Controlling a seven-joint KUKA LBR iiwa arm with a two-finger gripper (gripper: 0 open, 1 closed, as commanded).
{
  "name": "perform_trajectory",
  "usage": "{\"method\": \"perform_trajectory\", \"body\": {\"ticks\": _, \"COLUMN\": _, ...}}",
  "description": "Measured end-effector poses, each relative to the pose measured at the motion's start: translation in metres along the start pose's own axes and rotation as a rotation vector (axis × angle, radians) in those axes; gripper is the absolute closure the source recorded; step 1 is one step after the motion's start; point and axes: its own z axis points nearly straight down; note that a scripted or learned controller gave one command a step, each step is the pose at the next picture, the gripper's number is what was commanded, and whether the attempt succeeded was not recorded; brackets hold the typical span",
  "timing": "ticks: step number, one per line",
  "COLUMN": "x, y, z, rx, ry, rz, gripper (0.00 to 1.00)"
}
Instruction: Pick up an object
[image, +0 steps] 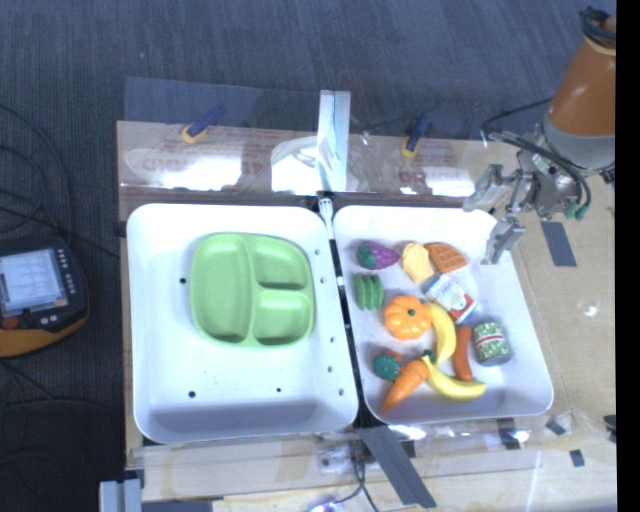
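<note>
- Left shallow white bin (160, 400): holds a lime-green plastic divided tray (250, 288), lying flat mid-bin, well apart from the toys; likely a drop spot, not a target.
- Right shallow white bin (530, 385): toy food clustered together: purple eggplant (377, 256), green pepper (369, 291), orange pumpkin (407, 316), orange carrot (402, 382), yellow banana (447, 360), small green can (491, 342). Pieces touch, so a clean grasp looks tricky.
- Hand (503, 215): hovers over the right bin's back-right corner, near the rim, nothing between its fingers; open or closed, can't tell. Pick not yet begun.
</note>
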Motion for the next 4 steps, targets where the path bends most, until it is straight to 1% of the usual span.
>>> {"method": "perform_trajectory", "body": {"ticks": 1, "x": 0.03, "y": 0.064, "z": 0.118, "rx": 0.002, "ry": -0.005, "rz": 0.279, "gripper": 0.0}}
{"method": "perform_trajectory", "body": {"ticks": 2, "x": 0.115, "y": 0.032, "z": 0.141, "rx": 0.001, "ry": -0.019, "rz": 0.152, "gripper": 0.0}}
{"method": "perform_trajectory", "body": {"ticks": 3, "x": 0.134, "y": 0.064, "z": 0.14, "rx": 0.005, "ry": -0.024, "rz": 0.206, "gripper": 0.0}}
{"method": "perform_trajectory", "body": {"ticks": 4, "x": 0.045, "y": 0.085, "z": 0.141, "rx": 0.002, "ry": -0.019, "rz": 0.258, "gripper": 0.0}}
